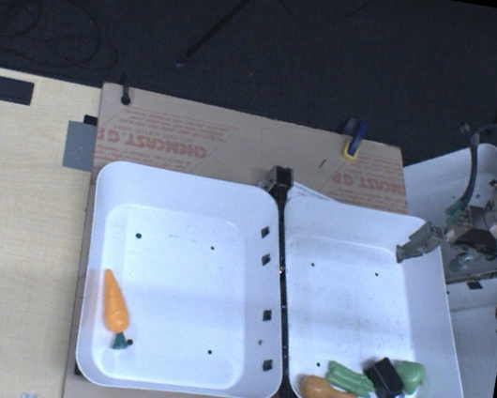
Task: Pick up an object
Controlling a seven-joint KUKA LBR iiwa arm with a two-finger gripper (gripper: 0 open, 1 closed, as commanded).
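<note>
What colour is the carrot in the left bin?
Orange, with a small dark green top; the carrot shows in the camera view.

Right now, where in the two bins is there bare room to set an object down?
Left bin: bare everywhere except the near-left corner, where the carrot lies. Right bin: bare from the far wall to mid-floor; crowded along the near edge with the orange gourd, green vegetable and black object.

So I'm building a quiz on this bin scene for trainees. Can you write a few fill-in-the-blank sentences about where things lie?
1. The orange carrot lies in the ____ bin.
2. The black block lies in the ____ bin.
3. The yellow-orange gourd-shaped toy rests by that bin's ____ rim.
4. The gripper hovers at the right bin's far ____ corner.

Missing words: left; right; near; right
</note>
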